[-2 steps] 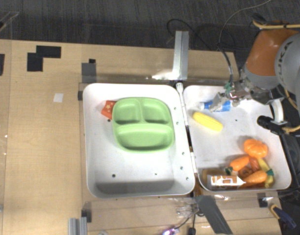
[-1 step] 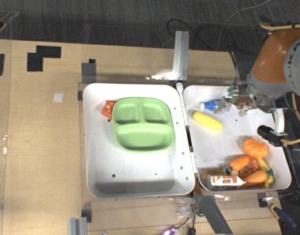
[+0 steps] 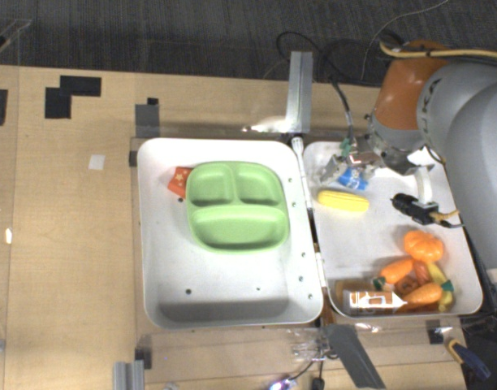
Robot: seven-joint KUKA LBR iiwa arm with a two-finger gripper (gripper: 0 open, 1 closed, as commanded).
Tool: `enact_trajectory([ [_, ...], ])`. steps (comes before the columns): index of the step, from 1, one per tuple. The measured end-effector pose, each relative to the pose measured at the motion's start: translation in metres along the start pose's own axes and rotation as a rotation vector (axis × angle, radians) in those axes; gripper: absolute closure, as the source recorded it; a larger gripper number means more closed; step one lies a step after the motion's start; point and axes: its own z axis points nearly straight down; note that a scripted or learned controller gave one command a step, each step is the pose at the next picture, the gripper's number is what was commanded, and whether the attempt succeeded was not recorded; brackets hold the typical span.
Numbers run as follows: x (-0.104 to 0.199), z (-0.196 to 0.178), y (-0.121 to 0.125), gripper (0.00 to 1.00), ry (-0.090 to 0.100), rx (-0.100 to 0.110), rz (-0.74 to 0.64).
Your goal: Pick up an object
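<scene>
Hovering my hand (image 3: pixel 352 162) low over the far corner of the right bin (image 3: pixel 370 254), I am lining up a pick; how far it is open I cannot tell. Just beneath it lies a blue object (image 3: pixel 354 180), with the yellow corn (image 3: pixel 343 201) beside; next comes a straight descent. Smooth white floor, walls close.

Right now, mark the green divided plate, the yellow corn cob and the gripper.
green divided plate (image 3: pixel 236 205): camera view, on the ridge between its compartments.
yellow corn cob (image 3: pixel 343 201): camera view, on the middle of the cob.
gripper (image 3: pixel 352 165): camera view, between its fingertips.
</scene>
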Motion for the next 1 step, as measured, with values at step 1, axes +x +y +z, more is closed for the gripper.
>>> enact_trajectory([
  [1, -0.002, -0.0129, -0.0005, 1.0, -0.002, 0.005, -0.001],
])
